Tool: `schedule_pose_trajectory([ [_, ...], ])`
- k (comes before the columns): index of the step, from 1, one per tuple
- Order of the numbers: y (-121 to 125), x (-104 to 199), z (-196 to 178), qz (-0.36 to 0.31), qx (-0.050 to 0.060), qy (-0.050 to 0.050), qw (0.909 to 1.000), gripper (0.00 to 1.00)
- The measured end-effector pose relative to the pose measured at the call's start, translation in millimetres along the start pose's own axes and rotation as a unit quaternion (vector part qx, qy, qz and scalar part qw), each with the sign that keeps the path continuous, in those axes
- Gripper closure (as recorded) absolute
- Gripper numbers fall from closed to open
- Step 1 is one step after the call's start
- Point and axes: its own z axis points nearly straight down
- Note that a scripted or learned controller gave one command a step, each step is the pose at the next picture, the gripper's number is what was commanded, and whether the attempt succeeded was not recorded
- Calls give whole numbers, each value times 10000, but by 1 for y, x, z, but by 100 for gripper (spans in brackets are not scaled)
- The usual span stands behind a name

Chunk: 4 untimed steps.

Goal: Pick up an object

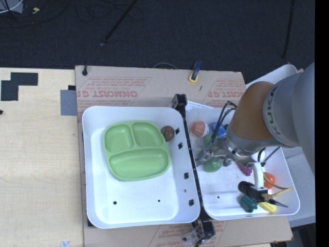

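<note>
My gripper (212, 155) hangs low in the right bin (226, 210), below the grey arm with its orange band (252, 112). It sits right over a green object (211, 165), which it partly covers. A salmon-pink object (198, 128) and a blue object (219, 131) lie just behind the gripper. A small magenta piece (242, 166) shows to its right. Nothing can be seen held in the gripper.
The left bin (97, 199) holds a green divided plate (136, 150) with a brown ball (167, 133) at the plate's right corner. At the right bin's front right lie black, teal, yellow and orange items (259, 193). A black divider (188, 153) separates the bins.
</note>
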Motion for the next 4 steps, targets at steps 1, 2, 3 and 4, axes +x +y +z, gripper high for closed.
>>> schedule_pose_trajectory([
  [1, 0, -1, -12, 31, 3, 8, 10000, 100],
  [2, -1, -3, -75, 7, -39, -1, 10000, 100],
  [3, -4, 0, -119, -3, -31, 2, 10000, 100],
  [4, -4, -1, -138, -5, -25, 2, 10000, 100],
])
